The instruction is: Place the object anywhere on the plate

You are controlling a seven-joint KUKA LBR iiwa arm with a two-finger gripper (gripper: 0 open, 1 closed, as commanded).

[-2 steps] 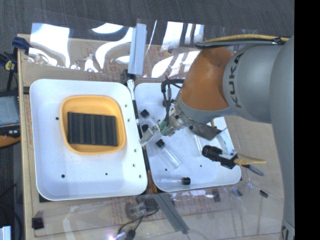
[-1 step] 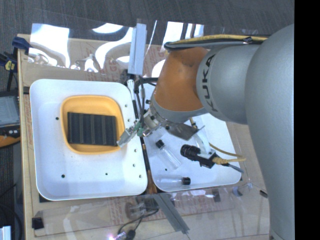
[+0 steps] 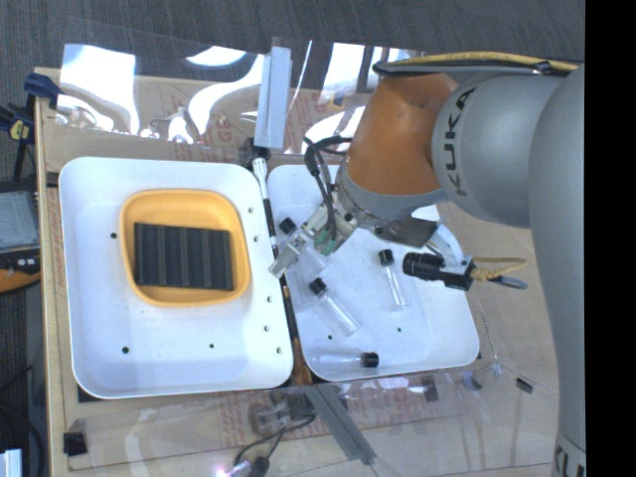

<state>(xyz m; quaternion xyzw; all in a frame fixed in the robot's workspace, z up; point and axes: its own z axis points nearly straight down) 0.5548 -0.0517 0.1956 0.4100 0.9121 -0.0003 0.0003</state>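
Observation:
A yellow plate [image 3: 184, 212] with a dark ridged centre lies in the left bin [image 3: 99, 346]. Three clear vials with black caps lie in the right bin [image 3: 447, 341]: one [image 3: 333, 306] in the middle, one [image 3: 392, 278] to its right, and one [image 3: 346, 363] near the front wall. My gripper [image 3: 290, 254] hangs low over the right bin's left edge, just right of the wall between the bins. A small black cap [image 3: 287, 226] shows right beside it. The gripper is about a hand's width right of the plate.
The big grey and orange arm [image 3: 437, 147] covers the back of the right bin. A grey metal bar [image 3: 273, 97] stands behind the gap between the bins. Shiny plastic sheeting lies along the back of the bench.

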